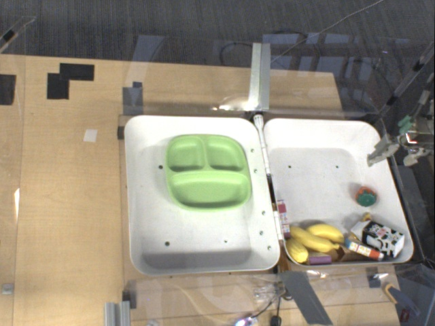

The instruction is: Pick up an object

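Note:
The right bin (312, 161) holds a bunch of yellow bananas (314, 240) at its front edge. Beside them lies a black-and-white cow-patterned object (383, 238), with a thin red-and-orange marker-like item (360, 250) next to it. A small red and green object (366, 196) sits alone near the right wall. My gripper (397, 148) hangs at the far right, over the right bin's right rim, above and behind the small red and green object. It is partly cut off and blurred, and nothing is seen held in it.
In the middle of the left bin (136, 195) rests a green divided plate (206, 170). A metal post (260, 77) stands behind the seam between the bins. Wooden bench surface (61, 182) stretches to the left.

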Action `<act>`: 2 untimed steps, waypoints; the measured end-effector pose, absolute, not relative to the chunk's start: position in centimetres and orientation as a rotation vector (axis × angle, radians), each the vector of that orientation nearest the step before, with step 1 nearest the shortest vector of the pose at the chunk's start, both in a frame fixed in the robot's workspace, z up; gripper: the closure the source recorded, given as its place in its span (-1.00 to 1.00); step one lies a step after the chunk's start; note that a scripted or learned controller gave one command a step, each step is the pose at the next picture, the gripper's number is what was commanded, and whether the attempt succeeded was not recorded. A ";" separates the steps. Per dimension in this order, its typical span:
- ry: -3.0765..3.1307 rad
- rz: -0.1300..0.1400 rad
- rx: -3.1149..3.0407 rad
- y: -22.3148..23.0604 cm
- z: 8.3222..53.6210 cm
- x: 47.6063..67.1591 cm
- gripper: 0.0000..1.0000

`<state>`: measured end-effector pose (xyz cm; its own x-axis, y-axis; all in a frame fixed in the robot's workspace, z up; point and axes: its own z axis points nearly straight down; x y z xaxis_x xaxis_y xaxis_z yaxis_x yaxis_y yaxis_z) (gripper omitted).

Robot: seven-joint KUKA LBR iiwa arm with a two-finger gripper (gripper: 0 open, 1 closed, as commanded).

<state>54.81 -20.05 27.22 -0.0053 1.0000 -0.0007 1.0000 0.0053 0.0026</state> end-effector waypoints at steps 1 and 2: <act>2.161 0.003 2.278 -17.5 18.1 62.3 -1.00; 2.207 0.004 2.231 -19.6 9.2 58.8 -1.00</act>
